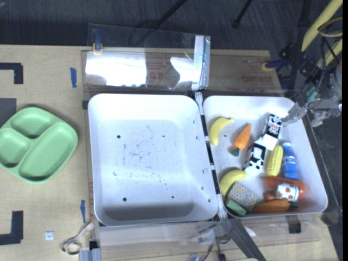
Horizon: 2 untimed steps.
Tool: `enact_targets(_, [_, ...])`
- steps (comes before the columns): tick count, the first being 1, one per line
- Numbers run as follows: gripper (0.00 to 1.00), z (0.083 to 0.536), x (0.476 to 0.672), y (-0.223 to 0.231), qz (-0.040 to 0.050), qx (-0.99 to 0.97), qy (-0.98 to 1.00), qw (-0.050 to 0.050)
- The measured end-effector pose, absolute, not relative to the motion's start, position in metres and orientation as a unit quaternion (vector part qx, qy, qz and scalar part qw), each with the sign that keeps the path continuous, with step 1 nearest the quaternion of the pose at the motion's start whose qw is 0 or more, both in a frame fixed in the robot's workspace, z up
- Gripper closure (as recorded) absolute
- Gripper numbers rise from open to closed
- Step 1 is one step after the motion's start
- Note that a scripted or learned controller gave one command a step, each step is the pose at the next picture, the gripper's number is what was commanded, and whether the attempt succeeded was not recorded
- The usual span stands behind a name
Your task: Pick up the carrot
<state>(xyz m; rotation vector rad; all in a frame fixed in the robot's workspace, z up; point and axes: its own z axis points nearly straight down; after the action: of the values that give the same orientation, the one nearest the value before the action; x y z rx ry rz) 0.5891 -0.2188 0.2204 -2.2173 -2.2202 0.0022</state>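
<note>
Left bin (144, 156): lying bare across its floor, offering open room from wall to wall.
Right bin (312, 162): holding all the clutter, with free floor showing along its far edge and top left corner.
Divider: the two bins are sitting touching along their shared rims in the middle.
Gripper (298, 112): hanging over the right bin's far right corner, just beside the rim; nothing is showing between it and the toys, and I cannot tell how it is set.
Carrot (242, 137): lying tilted in the right bin's upper left part, its green end pointing toward the near side.
Neighbours: a banana (218, 129) is lying just left of the carrot; a black and white toy (262, 147) is lying just right of it.
Further clutter: a corn cob (274, 160) and a blue bottle (289, 162) are lying side by side toward the right wall.
Outside: a green plate (35, 143) is sitting well apart on the bench at the left.
</note>
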Motion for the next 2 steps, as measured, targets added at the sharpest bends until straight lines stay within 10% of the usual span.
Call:
enact_targets(1, [0.0, 0.116, 0.593, -0.16, 0.0009, -0.705, -0.709, 0.002])
enact_targets(2, [0.0, 0.226, 0.543, -0.186, 0.0009, -0.718, -0.696, 0.001])
